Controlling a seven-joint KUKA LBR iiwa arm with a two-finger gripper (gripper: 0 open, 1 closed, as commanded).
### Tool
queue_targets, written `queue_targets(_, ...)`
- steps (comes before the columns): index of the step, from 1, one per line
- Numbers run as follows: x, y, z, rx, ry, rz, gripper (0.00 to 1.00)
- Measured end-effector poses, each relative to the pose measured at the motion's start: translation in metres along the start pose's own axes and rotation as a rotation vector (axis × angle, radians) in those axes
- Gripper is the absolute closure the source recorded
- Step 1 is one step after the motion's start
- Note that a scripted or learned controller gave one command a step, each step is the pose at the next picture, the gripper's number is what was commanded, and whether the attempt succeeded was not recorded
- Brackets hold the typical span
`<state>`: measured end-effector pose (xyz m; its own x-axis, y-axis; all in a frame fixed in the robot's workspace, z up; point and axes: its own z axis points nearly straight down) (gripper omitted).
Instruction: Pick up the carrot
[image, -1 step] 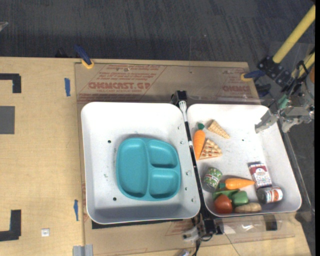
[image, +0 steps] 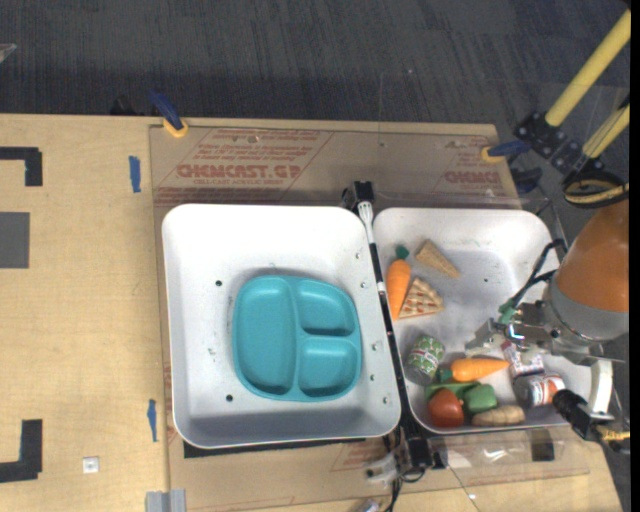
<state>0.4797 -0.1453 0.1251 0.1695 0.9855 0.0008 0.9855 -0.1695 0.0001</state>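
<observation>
Carrot (image: 398, 283): lies lengthwise against the left wall of the right bin (image: 480, 225), green top toward the far rim, just beside a waffle wedge (image: 422, 298), so probably leaves room for a grasp from 1 side only. Gripper (image: 512, 335): hangs low over the crowded near end of that bin, beside an orange vegetable (image: 478, 369) and apart from the carrot. Cannot tell whether open or closed; likely not yet lined up.
</observation>
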Motion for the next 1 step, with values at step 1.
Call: queue_targets(1, 0.0339, -0.0026, 0.036, -0.006, -0.003, 0.105, 0.0)
